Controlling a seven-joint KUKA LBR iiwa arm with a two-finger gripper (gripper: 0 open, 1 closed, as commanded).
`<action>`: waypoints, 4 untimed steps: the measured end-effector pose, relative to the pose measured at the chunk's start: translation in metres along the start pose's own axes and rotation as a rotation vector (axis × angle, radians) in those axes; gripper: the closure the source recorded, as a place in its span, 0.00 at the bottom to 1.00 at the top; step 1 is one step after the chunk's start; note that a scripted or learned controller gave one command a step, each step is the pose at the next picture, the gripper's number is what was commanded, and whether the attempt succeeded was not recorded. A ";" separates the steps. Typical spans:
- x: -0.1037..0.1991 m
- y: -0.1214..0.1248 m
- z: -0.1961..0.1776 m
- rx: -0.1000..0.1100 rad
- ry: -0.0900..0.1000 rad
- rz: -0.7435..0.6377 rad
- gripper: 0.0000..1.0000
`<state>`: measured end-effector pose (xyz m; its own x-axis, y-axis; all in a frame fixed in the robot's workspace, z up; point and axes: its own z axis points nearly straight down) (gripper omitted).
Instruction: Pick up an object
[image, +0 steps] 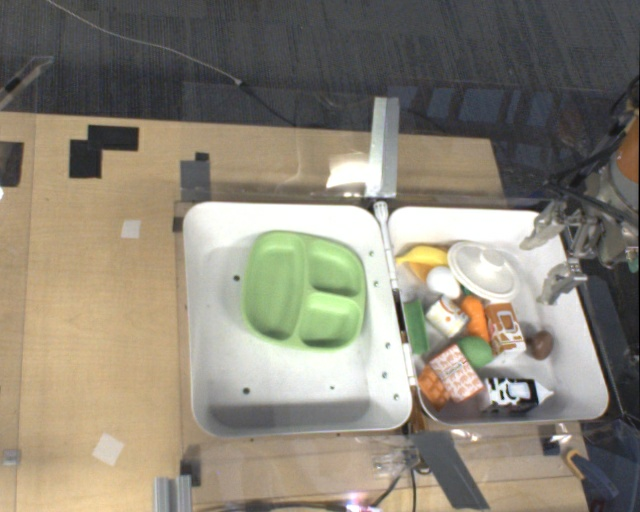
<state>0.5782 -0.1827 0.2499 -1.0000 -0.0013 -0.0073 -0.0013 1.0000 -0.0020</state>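
— Jaws first: what are they doing?
— Both metal fingers of the gripper (563, 252) hang spread apart with nothing between them, over the upper right corner of the right bin (596, 372).
— And what is there to pick up?
— It all lies in that right bin, left of and below the gripper. A white lid (482, 268) sits nearest, with a banana (422, 257) just beside it on the left. Below them lie a small white bottle (446, 316), an orange carton (505, 329) and a brown ball (540, 345). Along the bin's near edge are a red packet (456, 372) and a black and white box (513, 394).
— Is the gripper touching any of them?
— No, it is apart from all of them.
— And the left bin (215, 395)?
— It holds a green divided tray (303, 288), lying flat near the middle.
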 end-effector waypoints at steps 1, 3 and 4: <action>0.030 0.047 0.156 -0.001 -0.003 0.102 0.00; -0.026 0.053 0.159 0.005 -0.010 -0.547 0.00; -0.002 0.077 0.158 0.013 -0.011 -0.446 0.00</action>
<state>0.5812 -0.1057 0.0922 -0.9014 -0.4328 -0.0139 -0.4325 0.9014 -0.0200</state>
